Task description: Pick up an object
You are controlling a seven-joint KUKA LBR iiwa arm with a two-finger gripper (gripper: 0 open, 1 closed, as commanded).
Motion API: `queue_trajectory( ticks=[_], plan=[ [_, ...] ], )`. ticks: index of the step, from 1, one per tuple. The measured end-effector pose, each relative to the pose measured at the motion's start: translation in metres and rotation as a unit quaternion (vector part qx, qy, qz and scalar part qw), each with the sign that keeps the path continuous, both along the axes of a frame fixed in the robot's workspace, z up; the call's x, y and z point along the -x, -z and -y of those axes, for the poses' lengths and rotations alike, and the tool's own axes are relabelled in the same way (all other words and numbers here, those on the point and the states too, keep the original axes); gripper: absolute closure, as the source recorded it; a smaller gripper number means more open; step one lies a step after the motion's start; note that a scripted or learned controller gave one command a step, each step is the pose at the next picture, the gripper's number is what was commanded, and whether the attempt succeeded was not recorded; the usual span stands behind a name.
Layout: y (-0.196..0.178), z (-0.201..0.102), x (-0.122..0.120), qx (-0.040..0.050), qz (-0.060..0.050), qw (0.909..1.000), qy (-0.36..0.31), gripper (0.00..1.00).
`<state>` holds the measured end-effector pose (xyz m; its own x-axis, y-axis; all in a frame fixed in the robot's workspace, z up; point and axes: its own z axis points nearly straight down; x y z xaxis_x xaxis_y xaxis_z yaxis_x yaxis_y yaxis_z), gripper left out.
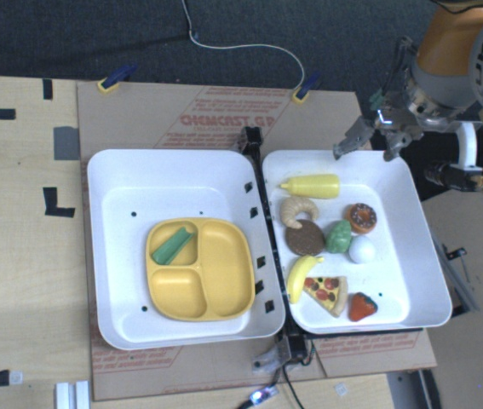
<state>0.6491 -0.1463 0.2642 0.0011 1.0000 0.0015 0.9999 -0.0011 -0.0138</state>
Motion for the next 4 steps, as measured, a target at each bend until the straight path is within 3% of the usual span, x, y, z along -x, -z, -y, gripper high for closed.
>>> queue_trajectory(
  ticks=[1,3,4],
  plan=[
    [-0.008,0.0,-0.002,0.0009,0.006,1.0,-0.001,0.0],
    [0.116,-0.002,-0.008,0.001,0.004,1.0,-0.002,0.0],
    [0.161,-0.001,-0.01,0.0012,0.004,1.0,-0.002,0.0]
  ],
)
